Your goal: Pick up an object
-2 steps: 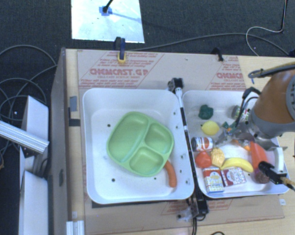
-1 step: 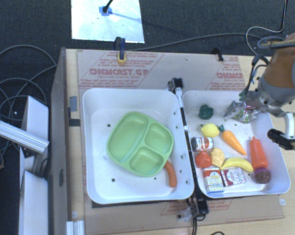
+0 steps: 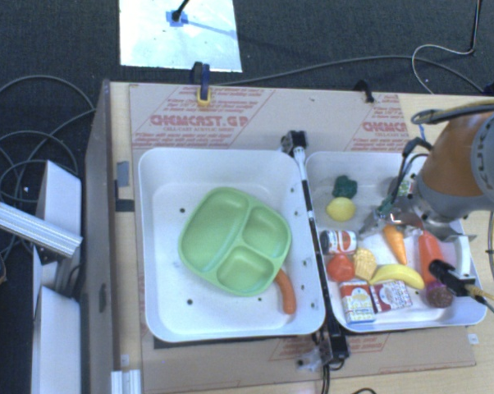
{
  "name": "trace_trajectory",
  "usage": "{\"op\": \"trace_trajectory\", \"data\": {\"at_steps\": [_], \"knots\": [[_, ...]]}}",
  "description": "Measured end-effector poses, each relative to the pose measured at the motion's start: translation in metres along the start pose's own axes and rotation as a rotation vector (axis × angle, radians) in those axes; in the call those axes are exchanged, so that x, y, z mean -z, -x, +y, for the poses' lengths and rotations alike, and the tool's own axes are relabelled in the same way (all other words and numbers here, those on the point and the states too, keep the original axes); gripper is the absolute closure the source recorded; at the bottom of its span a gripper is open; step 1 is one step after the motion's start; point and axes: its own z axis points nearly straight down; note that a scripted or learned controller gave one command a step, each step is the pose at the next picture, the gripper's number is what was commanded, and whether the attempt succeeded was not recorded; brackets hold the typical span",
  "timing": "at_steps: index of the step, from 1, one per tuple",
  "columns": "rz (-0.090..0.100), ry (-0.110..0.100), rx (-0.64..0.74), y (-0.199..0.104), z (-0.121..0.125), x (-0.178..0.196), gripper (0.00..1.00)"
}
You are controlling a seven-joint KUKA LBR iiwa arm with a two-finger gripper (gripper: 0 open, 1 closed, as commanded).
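Note:
The right bin (image 3: pixel 317 189) holds several toy foods: a green broccoli (image 3: pixel 343 186), a yellow lemon (image 3: pixel 340 210), a small can (image 3: pixel 339 241), a red tomato (image 3: pixel 340 267), a corn piece (image 3: pixel 364 263), a banana (image 3: pixel 397 276), an orange carrot (image 3: pixel 394 243), a red pepper (image 3: pixel 428 254), a purple plum (image 3: pixel 438 295) and two small boxes (image 3: pixel 372 299). My gripper (image 3: pixel 392 213) hangs low over the bin's middle right. It sits just above the carrot's top end and to the right of the lemon. The grey and orange arm (image 3: pixel 464 167) hides the bin's far right corner.
The left bin (image 3: pixel 161 220) holds a green divided plate (image 3: pixel 235 240), with an orange sausage (image 3: pixel 286 292) lying by its lower right edge. A metal divider (image 3: pixel 310 212) separates the bins. Cables run across the floor on the left and at the back right.

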Motion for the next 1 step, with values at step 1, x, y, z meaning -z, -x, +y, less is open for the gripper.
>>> {"op": "trace_trajectory", "data": {"at_steps": [1], "knots": [[-0.001,0.003,0.001,0.0002,0.0010,0.0108,1.00]]}}
